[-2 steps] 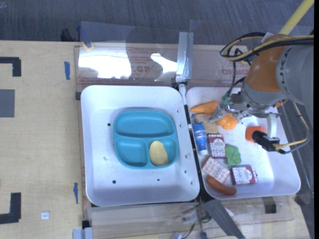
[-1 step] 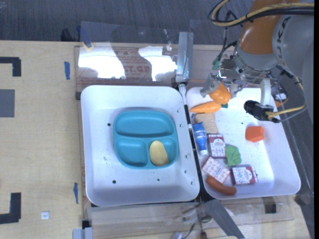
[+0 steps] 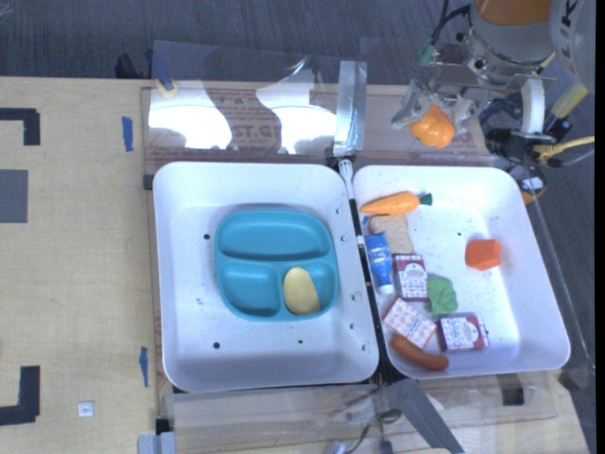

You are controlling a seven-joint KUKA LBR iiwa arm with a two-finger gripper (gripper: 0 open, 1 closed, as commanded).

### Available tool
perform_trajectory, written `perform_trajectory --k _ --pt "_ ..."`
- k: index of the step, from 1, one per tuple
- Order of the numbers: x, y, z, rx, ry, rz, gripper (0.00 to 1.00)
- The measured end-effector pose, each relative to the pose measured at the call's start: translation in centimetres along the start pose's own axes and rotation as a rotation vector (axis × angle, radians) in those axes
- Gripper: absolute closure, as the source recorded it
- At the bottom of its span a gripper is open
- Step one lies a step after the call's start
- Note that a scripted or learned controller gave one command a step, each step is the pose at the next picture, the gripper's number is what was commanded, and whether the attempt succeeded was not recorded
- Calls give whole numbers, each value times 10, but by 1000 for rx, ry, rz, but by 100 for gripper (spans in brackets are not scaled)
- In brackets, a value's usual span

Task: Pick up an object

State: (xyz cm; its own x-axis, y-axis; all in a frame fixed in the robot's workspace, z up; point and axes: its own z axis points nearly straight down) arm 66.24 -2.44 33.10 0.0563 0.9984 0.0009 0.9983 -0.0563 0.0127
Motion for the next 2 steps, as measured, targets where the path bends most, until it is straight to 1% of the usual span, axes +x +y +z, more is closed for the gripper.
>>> perform_trajectory --k 1,2 --pt "36 -4 101 19 2 -336 100" --pt "31 -90 110 12 2 -453 100"
